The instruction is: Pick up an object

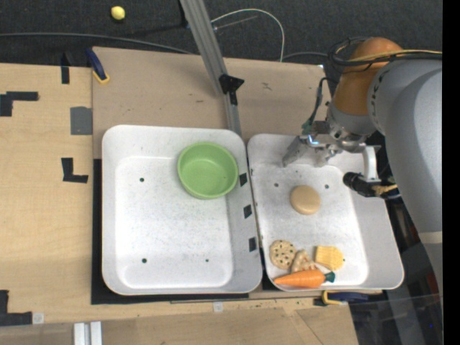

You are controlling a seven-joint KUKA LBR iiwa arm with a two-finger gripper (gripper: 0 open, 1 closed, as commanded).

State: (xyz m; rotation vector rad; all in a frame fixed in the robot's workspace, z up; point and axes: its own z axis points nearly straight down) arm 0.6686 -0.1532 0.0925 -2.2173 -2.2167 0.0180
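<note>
Hovering over the right bin (374, 261)'s far edge, the gripper (310, 148) is carrying nothing; whether it is wide or narrow I cannot tell. The tan bun (306, 200) is sitting alone mid-bin, well apart from the near-corner clutter, so centring squarely above it before descending is looking wisest.

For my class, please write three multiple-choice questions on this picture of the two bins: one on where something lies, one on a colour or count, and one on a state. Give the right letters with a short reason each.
1. Where is the green bowl?
A. in the left bin
B. in the right bin
C. on the bare bench

2. What colour is the carrot by the right bin's near edge?
A. blue
B. orange
C. white

3. How does the green bowl stand?
A. upside down
B. on its side
C. upright, its opening facing up

Answers:
1 A: the bowl sits against the far right part of the left bin.
2 B: the carrot's body is orange with a green tip.
3 C: we look down into the bowl's hollow.
</note>
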